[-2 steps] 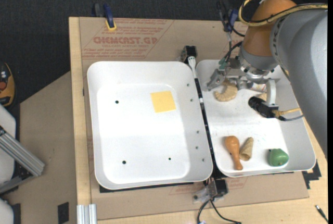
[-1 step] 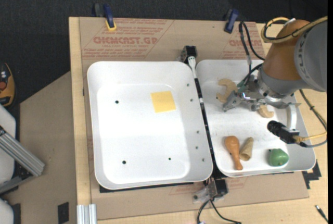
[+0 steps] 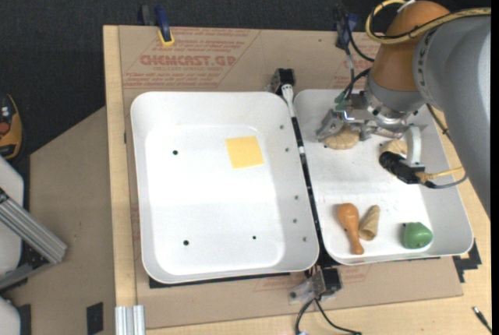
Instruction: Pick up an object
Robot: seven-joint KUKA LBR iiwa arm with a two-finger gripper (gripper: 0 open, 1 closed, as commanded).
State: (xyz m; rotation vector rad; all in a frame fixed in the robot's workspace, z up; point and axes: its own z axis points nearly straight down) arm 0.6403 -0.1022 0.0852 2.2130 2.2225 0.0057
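right beneath pincer [image 3: 341, 125], tan object [image 3: 341, 141]

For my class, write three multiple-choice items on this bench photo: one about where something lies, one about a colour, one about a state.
1. Where does the flat yellow square piece lie?
A. in the left white bin
B. in the right white bin
C. on the cardboard

2. What colour is the small round object near the right white bin's front corner?
A. red
B. green
C. blue

3. How does the gripper stand?
A. high over the left bin
B. outside both bins
C. low in the right bin, over a pale tan lump

Answers: 1 A, the square sits on the floor of the left white bin. 2 B, it is plainly green. 3 C, the gripper hangs at the far end of the right bin, just above the lump.
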